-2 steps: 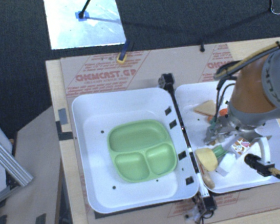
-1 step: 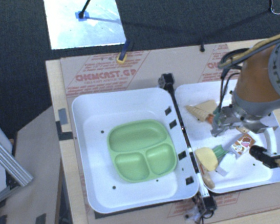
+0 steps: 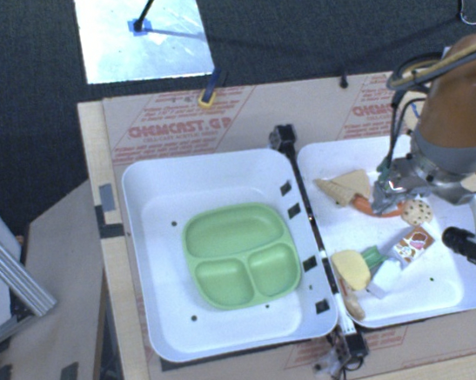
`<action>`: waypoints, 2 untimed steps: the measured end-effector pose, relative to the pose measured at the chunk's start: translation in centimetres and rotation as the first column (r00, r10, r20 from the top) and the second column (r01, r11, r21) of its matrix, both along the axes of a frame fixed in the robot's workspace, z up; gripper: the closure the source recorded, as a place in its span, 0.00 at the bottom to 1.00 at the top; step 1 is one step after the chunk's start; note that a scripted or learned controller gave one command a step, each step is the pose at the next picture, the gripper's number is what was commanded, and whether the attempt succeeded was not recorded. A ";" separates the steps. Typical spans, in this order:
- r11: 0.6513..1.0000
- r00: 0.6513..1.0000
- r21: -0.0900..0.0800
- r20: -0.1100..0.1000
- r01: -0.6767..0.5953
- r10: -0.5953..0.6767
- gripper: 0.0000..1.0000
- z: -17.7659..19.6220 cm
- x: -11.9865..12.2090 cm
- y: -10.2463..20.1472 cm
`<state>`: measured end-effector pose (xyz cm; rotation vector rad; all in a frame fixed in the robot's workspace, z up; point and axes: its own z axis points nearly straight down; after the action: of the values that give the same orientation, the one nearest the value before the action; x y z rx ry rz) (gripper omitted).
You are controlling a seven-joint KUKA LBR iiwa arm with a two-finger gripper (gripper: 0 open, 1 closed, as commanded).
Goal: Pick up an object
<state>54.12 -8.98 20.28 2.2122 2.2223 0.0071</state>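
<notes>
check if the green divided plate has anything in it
Empty: all three compartments of the green divided plate in the left bin show bare green.

I see a green divided tray (image 3: 238, 255) lying flat in the left white bin (image 3: 165, 327). Behind that bin, past the bench's printed cardboard sheet (image 3: 180, 122), lies a shiny metal plate (image 3: 144, 33) — a yellow clip (image 3: 207, 99) sits between them.

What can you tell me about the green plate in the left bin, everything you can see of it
The green plate is a pale green divided tray that looks like plastic, with rounded corners and three compartments: one wide section across the far side and two smaller ones nearer the camera. It lies flat and upright on the floor of the left bin, roughly centered, slightly rotated. Its compartments hold no items, and it rests apart from the bin walls.
</notes>
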 end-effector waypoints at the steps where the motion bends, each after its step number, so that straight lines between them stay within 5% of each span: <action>1: 1.000 1.000 0.000 -0.003 0.000 0.000 1.00 2.3 0.1 0.0; 2: 1.000 1.000 0.004 -0.007 -0.005 0.005 1.00 1.3 -0.6 5.7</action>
<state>53.57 -3.31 21.59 2.2117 2.2332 0.0035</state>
